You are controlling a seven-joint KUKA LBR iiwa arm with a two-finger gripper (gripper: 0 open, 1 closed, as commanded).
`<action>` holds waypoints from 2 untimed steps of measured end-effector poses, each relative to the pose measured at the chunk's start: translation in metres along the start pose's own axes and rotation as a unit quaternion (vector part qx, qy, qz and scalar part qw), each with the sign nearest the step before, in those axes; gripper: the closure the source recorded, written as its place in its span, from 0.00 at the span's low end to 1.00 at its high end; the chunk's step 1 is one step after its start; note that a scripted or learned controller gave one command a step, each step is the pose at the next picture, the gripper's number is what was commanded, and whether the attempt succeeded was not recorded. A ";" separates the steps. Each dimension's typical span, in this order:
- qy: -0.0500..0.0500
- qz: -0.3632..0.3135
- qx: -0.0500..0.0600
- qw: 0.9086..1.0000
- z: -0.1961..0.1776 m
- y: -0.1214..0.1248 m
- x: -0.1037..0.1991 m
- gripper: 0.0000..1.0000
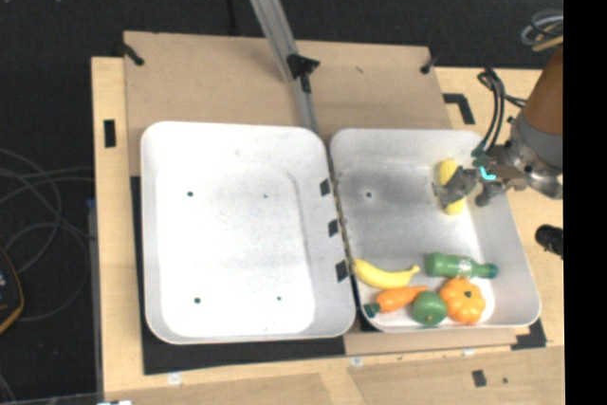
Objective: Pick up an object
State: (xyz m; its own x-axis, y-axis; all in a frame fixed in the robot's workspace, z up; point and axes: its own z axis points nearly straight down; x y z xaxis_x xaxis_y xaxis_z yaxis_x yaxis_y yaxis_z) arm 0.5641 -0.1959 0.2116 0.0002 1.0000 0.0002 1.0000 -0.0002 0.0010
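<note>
Yellow toy fruit [449, 175] at about two o'clock in the right bin [398, 166], apart from the pile along the six o'clock wall: banana [384, 274], green bottle [460, 266], carrot [396, 299], green pepper [429, 308], orange pumpkin [465, 299]. Hand [465, 188] right over it, dark fingers straddling the fruit; whether actually pinching it, cannot tell. Likely light, hard, smooth plastic, prone to slipping. Best taken across the narrow middle. Long axis roughly from eleven to five o'clock, partly hidden.
</note>
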 end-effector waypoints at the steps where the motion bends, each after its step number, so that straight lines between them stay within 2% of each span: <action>1: 0.000 0.000 0.000 1.000 0.000 0.000 0.000 0.00; 2: 0.000 0.000 0.003 1.000 0.063 -0.001 0.001 0.00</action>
State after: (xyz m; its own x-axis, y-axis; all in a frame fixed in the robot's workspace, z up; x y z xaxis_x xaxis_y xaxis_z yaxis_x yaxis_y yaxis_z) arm 0.5628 -0.1953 0.1489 0.0007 1.0000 0.0006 1.0000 -0.0007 -0.0048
